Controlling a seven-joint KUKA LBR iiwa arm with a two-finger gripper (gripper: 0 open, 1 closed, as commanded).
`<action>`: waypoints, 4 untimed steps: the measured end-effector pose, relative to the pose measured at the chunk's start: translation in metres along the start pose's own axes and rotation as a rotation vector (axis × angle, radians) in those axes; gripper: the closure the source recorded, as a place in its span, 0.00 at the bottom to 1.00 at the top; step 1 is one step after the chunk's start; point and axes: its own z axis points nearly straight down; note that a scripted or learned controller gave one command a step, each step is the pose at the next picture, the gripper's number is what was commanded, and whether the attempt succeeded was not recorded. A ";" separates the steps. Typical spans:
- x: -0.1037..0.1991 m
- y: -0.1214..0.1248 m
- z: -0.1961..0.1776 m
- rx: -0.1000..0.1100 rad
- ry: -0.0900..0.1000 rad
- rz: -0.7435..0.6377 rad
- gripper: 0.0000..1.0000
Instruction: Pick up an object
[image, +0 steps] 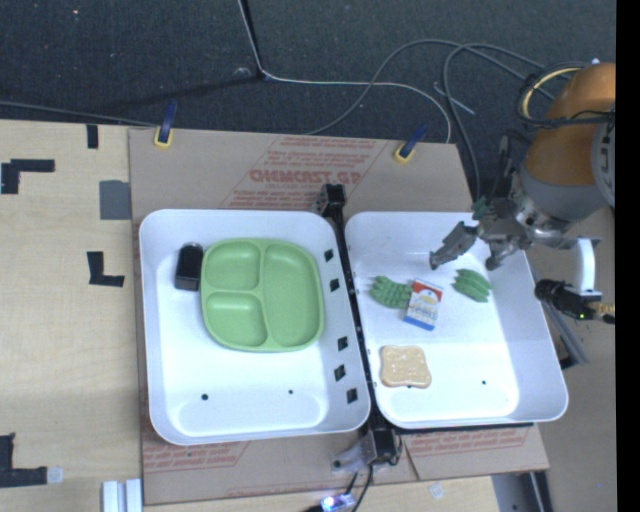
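Across two white bins (160, 330) we count five things: left, one green plate (263, 295) and black block (189, 266); right, toast (405, 367), carton (424, 304), two green pieces (391, 292) (gripper (468, 252) spread, empty).

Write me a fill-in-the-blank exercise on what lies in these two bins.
1. The green divided plate lies in the ____ bin.
2. The slice of toast lies in the ____ bin.
3. The plate has ____ compartments.
4. The tool hangs over the ____ bin.

Missing words: left; right; three; right
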 end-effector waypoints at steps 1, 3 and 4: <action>0.000 0.003 -0.007 -0.012 -0.002 -0.003 0.00; -0.005 -0.006 0.116 -0.006 -0.002 -0.002 0.00; -0.005 -0.006 0.134 -0.014 -0.004 -0.004 0.00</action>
